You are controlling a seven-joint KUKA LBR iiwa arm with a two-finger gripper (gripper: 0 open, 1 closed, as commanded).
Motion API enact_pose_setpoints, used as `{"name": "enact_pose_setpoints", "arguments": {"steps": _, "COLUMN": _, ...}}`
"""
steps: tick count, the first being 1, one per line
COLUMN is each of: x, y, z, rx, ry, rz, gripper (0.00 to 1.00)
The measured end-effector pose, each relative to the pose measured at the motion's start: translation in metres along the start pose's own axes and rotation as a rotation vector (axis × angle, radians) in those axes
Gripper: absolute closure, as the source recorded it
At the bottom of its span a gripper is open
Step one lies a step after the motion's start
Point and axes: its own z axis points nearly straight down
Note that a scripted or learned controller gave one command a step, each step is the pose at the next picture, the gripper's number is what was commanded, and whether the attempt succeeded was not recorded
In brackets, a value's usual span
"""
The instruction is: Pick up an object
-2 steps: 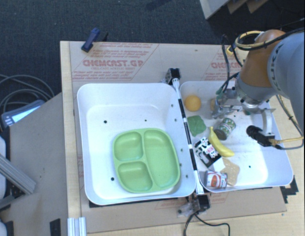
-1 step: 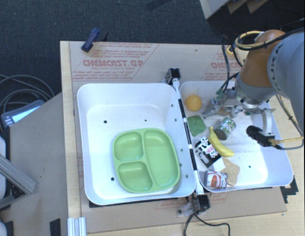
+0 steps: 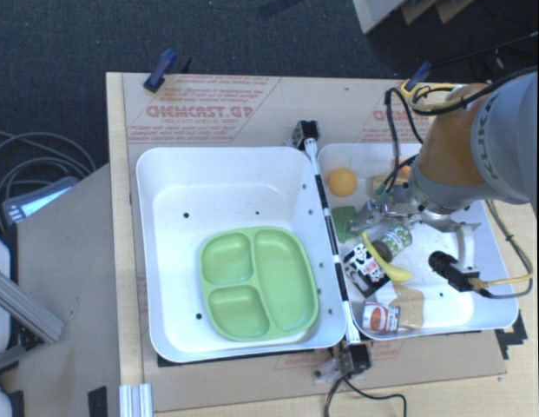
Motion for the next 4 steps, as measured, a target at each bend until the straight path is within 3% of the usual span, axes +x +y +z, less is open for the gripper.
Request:
{"name": "enact_pose_setpoints", "arguments": {"steps": 1, "x": -0.058, "y": 0.036, "z": -0.019, "rx": 0.006, "ry": 0.0, "rz": 0.001, "gripper": 0.0}}
{"name": "enact_pose_setpoints", "arguments": {"steps": 2, "x": -0.058, "y": 0.085, "z": 0.008, "rx": 0.037, "ry": 0.015, "rz": 0.002, "gripper": 0.0}}
{"name": "enact_pose_setpoints", "arguments": {"steps": 3, "x": -0.062, "y": 0.087, "z": -0.004, "rx": 0.024, "ry": 0.005, "rz": 0.0, "gripper": 1.0}}
{"name": "enact_pose_setpoints", "arguments": {"steps": 4, "x": 0.003, "y": 0.091, "z": 0.004, "rx": 0.01, "ry": 0.004, "rz": -0.002, "gripper": 1.0}}
